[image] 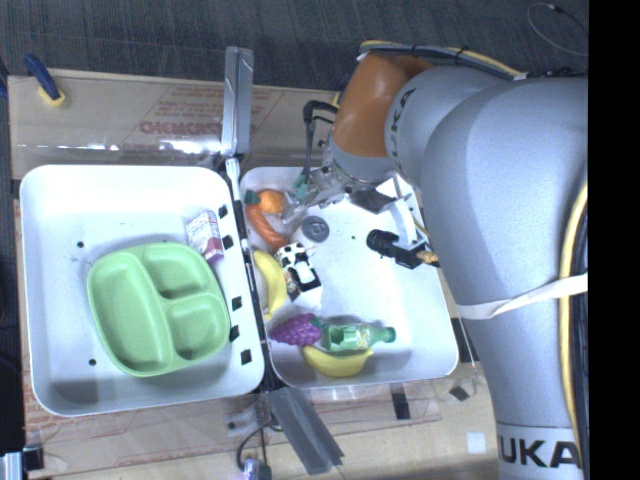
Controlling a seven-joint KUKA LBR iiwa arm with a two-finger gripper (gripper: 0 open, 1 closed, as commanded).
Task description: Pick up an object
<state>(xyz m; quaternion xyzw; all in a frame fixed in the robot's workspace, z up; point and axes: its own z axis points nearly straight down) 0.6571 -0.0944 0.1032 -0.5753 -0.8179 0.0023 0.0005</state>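
Note:
My gripper [296,200] hangs over the far left corner of the right bin [425,353], right beside an orange carrot [262,218] that lies against the bin's left wall. Below the carrot lie a yellow banana [268,280] and a black and white toy cow [298,267]. Along the near side sit purple grapes [293,330], a green bottle [355,336] and a second banana [335,362] under it. The arm hides the bin's far right part.
The left bin [60,198] holds a green divided plate [160,308] and a small pink and white carton [206,235] by its right wall. A raised divider [238,98] runs between the bins. A blue clip [44,80] lies on the bench at far left.

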